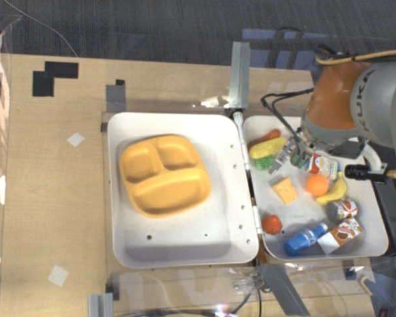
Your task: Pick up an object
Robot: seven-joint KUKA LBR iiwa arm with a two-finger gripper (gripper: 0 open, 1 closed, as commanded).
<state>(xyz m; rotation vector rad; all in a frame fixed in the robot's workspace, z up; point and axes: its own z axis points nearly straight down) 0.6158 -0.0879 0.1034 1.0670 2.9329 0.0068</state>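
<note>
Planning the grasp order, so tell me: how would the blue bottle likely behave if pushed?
The blue bottle lies on its side, so its round body would probably roll. It looks like light plastic, likely sliding easily on the smooth right bin.

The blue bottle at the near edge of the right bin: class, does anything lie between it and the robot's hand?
Yes. The hand sits at the bin's far side by the yellow-green toy. The cheese wedge lies roughly on the line to the blue bottle; the red tomato sits just left of it.
</note>
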